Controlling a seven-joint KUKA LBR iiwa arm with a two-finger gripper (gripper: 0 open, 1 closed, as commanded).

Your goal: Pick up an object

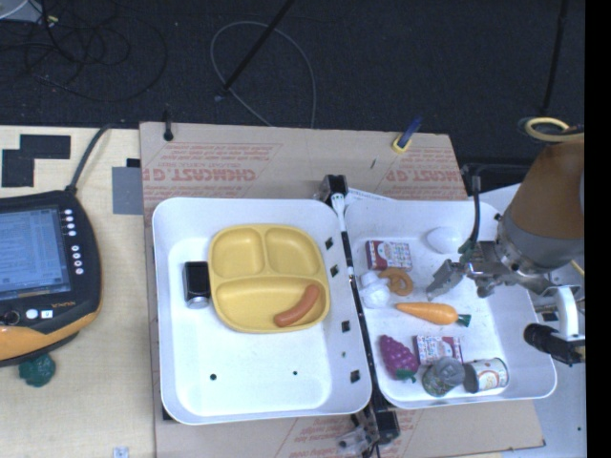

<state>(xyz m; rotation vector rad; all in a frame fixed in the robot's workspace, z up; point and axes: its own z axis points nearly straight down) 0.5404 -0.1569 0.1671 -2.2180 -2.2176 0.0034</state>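
Note:
The right bin (535, 389) holds several small things. Among them are an orange carrot (428, 312), a pretzel (397, 281), a red-and-white carton (389, 254) and a white egg (442, 239). Purple grapes (399, 355), a second red carton (438, 347) and two cans (442, 378) (488, 375) lie nearer the front. My gripper (463, 282) hangs over the right bin, just above and to the right of the carrot. It is open with nothing between its fingers (443, 281).
The left bin (181, 370) carries a yellow divided plate (258, 256) with a sausage (299, 305) in it, and a black block (197, 281) beside the plate. A tablet (38, 256) lies on the bench at far left. The bins' dividing rims (348, 294) run down the middle.

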